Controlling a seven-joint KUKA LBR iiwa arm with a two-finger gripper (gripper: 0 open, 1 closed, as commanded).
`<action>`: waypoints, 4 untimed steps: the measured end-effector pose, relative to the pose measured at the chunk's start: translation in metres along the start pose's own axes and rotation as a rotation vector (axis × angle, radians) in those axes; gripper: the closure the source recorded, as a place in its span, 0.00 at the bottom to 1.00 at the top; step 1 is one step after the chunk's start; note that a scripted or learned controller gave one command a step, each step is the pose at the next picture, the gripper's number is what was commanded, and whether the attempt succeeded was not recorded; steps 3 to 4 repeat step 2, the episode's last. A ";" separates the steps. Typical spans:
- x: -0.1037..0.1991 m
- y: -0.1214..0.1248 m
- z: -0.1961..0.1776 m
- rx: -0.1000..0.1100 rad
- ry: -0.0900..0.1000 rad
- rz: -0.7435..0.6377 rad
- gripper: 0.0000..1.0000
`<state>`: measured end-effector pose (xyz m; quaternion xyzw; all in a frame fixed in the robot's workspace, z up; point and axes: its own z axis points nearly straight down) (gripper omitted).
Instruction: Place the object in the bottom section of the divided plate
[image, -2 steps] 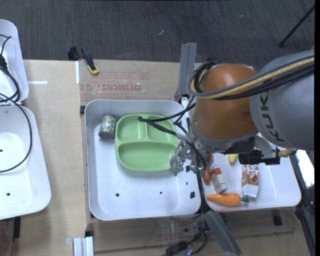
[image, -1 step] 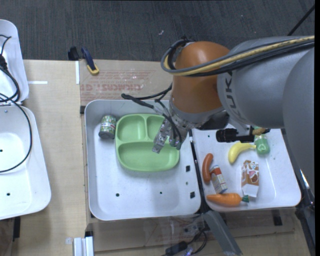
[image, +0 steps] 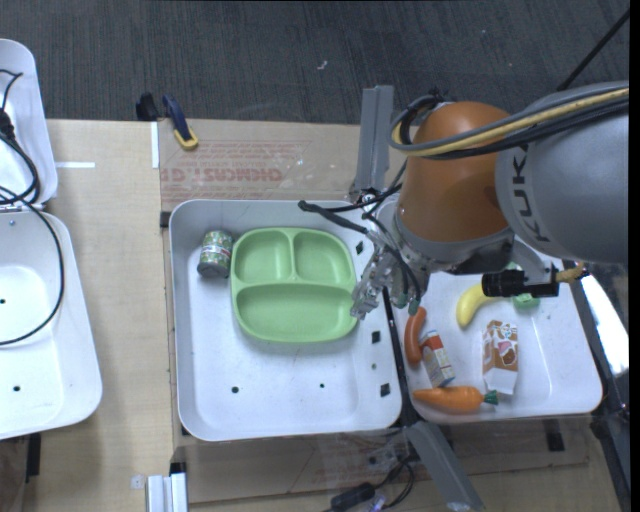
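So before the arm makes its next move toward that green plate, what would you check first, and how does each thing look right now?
1. Bottom section of the green divided plate free to receive something: ok.
2. Plate lying flat inside the left bin: ok.
3. Small can clear of the plate: ok, it sits just beside the plate's left edge.
4. Gripper holding an object: cannot tell; it is blurred at the plate's right edge.
5. Objects waiting in the right bin: ok; banana, carrot, sausage, small bottle and carton lie there.
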<state>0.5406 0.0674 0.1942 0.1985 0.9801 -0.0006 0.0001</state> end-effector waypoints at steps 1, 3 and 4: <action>0.020 0.031 -0.024 -0.001 -0.001 -0.032 1.00; 0.019 0.030 -0.033 -0.002 -0.002 -0.032 1.00; 0.019 0.030 -0.033 -0.002 -0.002 -0.032 1.00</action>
